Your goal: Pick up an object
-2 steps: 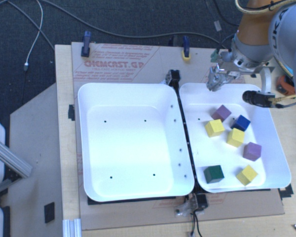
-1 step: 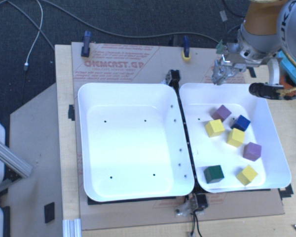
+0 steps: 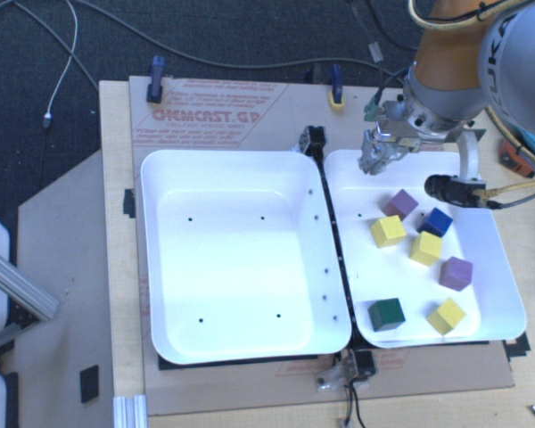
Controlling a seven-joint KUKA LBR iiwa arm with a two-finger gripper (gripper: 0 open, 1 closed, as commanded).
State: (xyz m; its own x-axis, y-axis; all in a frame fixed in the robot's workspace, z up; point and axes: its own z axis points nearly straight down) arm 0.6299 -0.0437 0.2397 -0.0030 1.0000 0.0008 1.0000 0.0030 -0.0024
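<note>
The right white bin [image 3: 495, 239] holds several small blocks: a purple one [image 3: 399, 204], a blue one [image 3: 437, 222], yellow ones [image 3: 388, 231] [image 3: 425, 249] [image 3: 447, 316], another purple one [image 3: 456, 273] and a dark green one [image 3: 386, 314]. My gripper [image 3: 375, 157] hangs over the bin's far left corner, up and to the left of the nearest purple block. Nothing shows between its fingers.
The left white bin [image 3: 160, 266] lies beside the right one, with a black clip [image 3: 314, 137] at the top of the seam between them. Blue clamps [image 3: 155, 71] [image 3: 336, 82] grip the board's far edge. Cables run across the dark floor behind.
</note>
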